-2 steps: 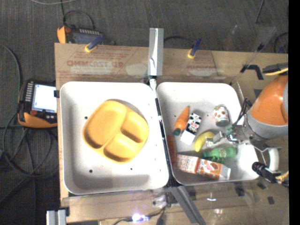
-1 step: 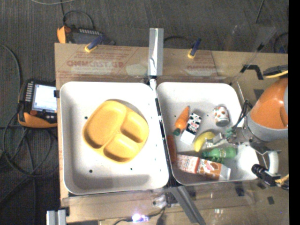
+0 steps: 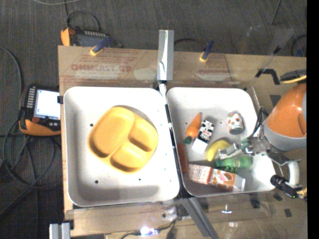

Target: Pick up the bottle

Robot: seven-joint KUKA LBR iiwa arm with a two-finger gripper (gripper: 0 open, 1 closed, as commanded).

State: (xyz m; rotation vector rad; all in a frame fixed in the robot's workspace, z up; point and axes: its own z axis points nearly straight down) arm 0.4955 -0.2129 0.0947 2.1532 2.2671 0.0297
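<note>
Approach step: gripper hangs at the green bottle lying in the right bin beside the banana, finger spread indistinct, perhaps straddling; next needs a centred close.

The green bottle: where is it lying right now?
In the camera view the green bottle lies on its side in the right bin, near its right wall, just below the banana and above the juice carton, with the gripper at its right end.
</note>
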